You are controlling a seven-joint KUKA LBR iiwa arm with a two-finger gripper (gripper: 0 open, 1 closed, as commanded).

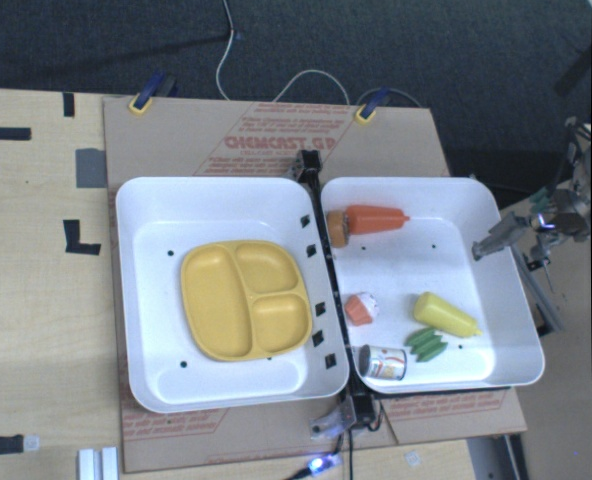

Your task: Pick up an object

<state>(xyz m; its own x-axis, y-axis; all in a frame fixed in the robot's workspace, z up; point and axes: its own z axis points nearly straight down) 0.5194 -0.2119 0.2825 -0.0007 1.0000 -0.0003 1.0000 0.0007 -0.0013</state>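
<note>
Dark carpet borders the pale desk (36, 268) beyond the cardboard sheet (276, 138). Whether the end effector (486, 245) is released or clenched, I cannot tell; just left, the right bin (476, 193) holds the carrot (368, 220).

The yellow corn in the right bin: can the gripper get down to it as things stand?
Probably yes. The yellow corn lies uncovered, with only the green pod close beside it, and the gripper sits at that bin's right rim.

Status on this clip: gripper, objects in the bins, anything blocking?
Gripper at right bin's right rim, holding nothing seen. Carrot, corn, can lie loose in right bin. Yellow tray in left bin. Nothing blocking.
</note>
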